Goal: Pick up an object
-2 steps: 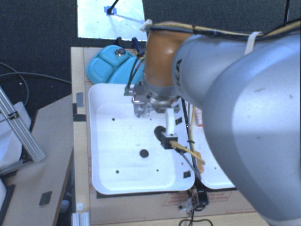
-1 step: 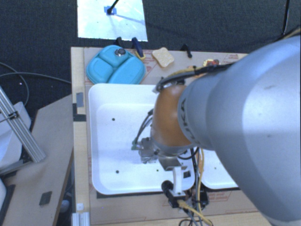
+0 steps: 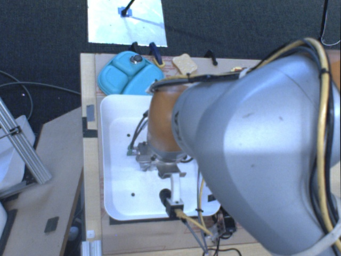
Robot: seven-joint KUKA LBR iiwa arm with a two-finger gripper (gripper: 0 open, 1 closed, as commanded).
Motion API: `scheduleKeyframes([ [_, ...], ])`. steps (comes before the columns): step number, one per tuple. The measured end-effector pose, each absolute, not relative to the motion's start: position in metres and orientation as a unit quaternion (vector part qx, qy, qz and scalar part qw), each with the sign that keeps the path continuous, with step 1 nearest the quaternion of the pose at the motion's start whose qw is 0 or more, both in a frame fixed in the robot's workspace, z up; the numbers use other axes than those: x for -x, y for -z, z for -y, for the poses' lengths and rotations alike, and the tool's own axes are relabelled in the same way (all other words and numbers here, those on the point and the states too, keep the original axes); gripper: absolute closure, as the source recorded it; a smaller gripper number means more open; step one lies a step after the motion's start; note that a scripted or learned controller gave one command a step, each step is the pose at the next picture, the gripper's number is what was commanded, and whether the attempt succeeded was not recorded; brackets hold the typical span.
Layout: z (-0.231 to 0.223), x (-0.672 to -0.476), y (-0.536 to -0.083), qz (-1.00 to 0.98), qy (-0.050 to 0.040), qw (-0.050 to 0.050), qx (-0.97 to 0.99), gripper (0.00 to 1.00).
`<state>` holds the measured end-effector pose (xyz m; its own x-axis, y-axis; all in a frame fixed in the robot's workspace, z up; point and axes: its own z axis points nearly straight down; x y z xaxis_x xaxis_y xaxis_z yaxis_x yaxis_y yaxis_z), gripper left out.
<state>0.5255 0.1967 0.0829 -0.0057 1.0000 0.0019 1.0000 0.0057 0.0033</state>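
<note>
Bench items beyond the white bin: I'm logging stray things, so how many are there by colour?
Blue: 2, a light blue container and a dark blue clip-like piece
Tan: 1, a sponge-like block
Total: 3
The arm hides the rest of the bench, so more could sit behind it.

**Things Around the Bench**

A white bin (image 3: pixel 114 143) sat on a wooden bench (image 3: pixel 89 159). A blue lid (image 3: pixel 128 73) lay just past the bin's far edge. Near the lid was a tan sponge (image 3: pixel 184 63). A pale sheet (image 3: pixel 125 15) lay on the dark carpet (image 3: pixel 37 36) behind the bench. A metal rail (image 3: pixel 21 143) leaned at the left, over a tan board (image 3: pixel 48 196).
</note>
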Motion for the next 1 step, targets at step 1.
scheduleKeyframes([
  [1,-0.1937,-0.5344,-0.2585,-0.709,-0.0083,0.004,-0.706,1.00],
])
